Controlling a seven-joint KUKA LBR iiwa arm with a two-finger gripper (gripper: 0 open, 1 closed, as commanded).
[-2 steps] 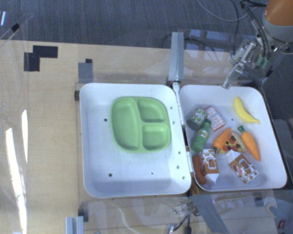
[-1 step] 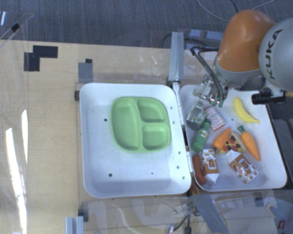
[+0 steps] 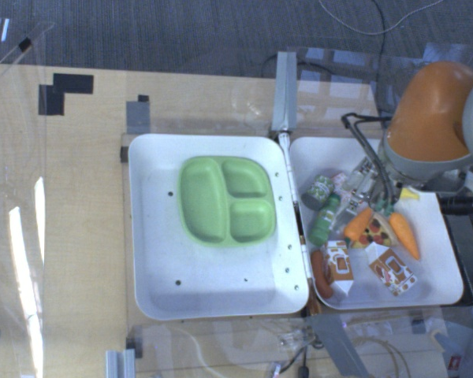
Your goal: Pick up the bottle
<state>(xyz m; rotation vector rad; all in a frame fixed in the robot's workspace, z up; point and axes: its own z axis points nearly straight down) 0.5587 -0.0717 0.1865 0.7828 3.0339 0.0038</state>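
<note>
In the right bin (image 3: 449,290), at about nine o'clock from its middle, lies the green bottle (image 3: 325,219), flat on the floor, cap end toward twelve o'clock, close to the wall shared with the left bin (image 3: 154,290). Not lifted yet. Just beside it, at three o'clock, hangs the gripper (image 3: 361,191), low among the clutter; whether open or closed cannot be told, and nothing seen between its tips. At five o'clock from the bottle, a carrot (image 3: 404,236) and a pizza slice (image 3: 368,228); at six o'clock, small cartons (image 3: 340,263). In the left bin, a green divided plate (image 3: 225,200). By judgement: approach largely made, grasp and lift both left to do.
</note>
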